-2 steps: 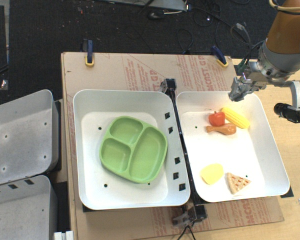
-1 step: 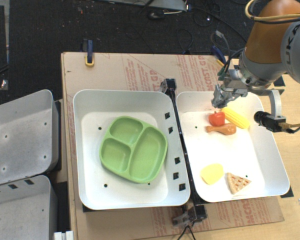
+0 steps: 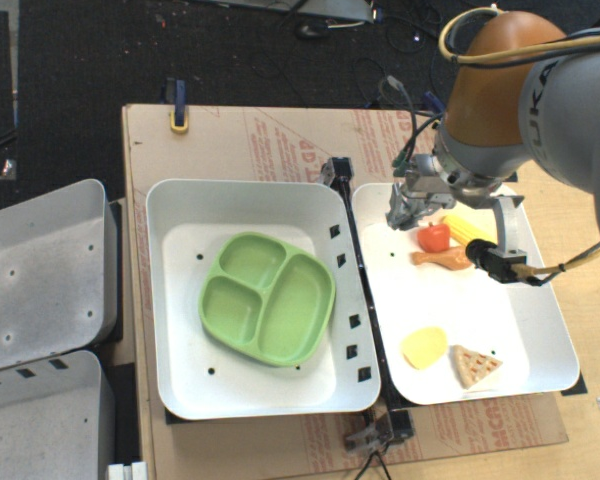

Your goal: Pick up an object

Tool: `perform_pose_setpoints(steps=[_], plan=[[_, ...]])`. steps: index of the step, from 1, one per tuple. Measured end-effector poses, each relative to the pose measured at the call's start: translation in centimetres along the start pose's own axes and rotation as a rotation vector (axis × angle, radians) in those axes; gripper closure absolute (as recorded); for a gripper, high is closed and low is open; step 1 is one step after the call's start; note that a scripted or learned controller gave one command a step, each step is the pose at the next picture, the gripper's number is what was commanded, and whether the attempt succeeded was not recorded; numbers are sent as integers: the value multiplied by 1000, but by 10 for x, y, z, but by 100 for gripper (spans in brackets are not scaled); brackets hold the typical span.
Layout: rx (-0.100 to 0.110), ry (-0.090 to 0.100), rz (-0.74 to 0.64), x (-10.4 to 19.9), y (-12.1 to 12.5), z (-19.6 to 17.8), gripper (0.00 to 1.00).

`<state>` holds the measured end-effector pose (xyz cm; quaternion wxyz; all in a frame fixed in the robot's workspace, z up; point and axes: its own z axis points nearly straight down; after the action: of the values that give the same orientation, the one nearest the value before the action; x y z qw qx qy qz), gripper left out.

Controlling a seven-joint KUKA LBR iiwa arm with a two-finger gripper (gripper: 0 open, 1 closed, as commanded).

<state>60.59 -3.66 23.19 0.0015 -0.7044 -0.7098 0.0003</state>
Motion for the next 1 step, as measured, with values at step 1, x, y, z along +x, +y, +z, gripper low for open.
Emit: perform_pose_setpoints(steps=[1], plan=[[-1,0,-1,50,-12,-10,100]])
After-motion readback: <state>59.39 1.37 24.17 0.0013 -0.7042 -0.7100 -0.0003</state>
